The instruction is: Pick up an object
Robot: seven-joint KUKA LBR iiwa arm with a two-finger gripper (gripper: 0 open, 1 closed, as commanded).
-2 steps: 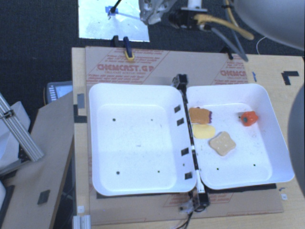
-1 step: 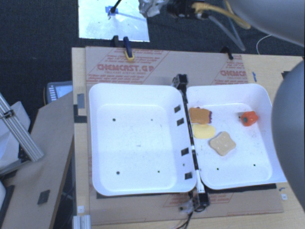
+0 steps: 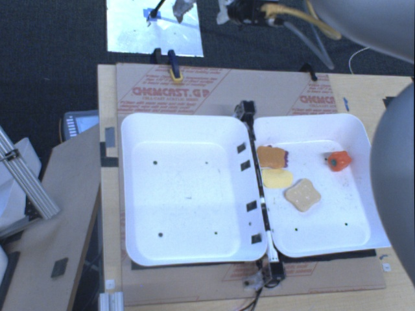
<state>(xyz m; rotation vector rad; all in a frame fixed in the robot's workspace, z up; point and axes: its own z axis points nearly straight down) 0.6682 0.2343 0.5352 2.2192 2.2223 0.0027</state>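
Arm [image 3: 389,173] bulks along the right edge, over the right bin [image 3: 324,125]; left bin [image 3: 188,125] holds no objects; gripper [image 3: 204,2] sits at top, well clear of both bins, its state I can't tell. Candidates all in right bin: tan piece [image 3: 302,195], orange-brown piece [image 3: 272,157], yellow disc [image 3: 277,179], red piece [image 3: 338,161]. Risk: the first three lie clustered, near touching by the divider; a descent there could nudge neighbours or clip the wall; the flat disc likely slips.
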